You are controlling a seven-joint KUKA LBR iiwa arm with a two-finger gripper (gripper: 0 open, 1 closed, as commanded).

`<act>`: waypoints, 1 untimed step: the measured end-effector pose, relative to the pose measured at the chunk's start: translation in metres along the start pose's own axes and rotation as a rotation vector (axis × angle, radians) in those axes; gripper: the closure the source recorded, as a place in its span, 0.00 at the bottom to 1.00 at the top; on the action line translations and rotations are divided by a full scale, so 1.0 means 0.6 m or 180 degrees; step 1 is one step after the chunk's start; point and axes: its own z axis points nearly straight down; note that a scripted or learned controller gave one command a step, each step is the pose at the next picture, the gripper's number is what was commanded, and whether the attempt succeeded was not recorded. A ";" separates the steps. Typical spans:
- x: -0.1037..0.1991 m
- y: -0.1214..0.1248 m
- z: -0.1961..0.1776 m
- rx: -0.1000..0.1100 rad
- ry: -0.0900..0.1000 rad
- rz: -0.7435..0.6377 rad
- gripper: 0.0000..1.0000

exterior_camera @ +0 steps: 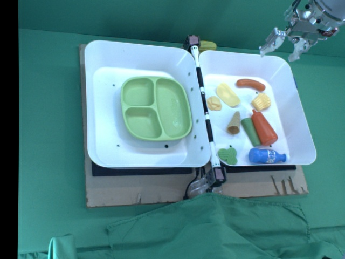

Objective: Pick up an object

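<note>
My gripper (282, 46) hangs open above the far edge of the right bin (294, 85), with nothing between its fingers. In that bin lie several toy foods: a red sausage (250, 84), a yellow piece (228, 95), a small yellow crinkle piece (261, 101), a pale pastry (214, 103), an ice cream cone (234, 123), a green cucumber (250, 131), an orange-red bottle (264, 127), a blue bottle (267, 156) and a green leafy piece (228, 155).
The left bin (102, 63) bears a light green divided plate (156, 108). A yellow object (207, 46) lies behind the bins at the divider. Green cloth (215, 228) is bunched at the front, below the cardboard base (140, 190).
</note>
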 end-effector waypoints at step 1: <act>0.037 -0.023 0.008 0.0004 0.0002 -0.0003 0.00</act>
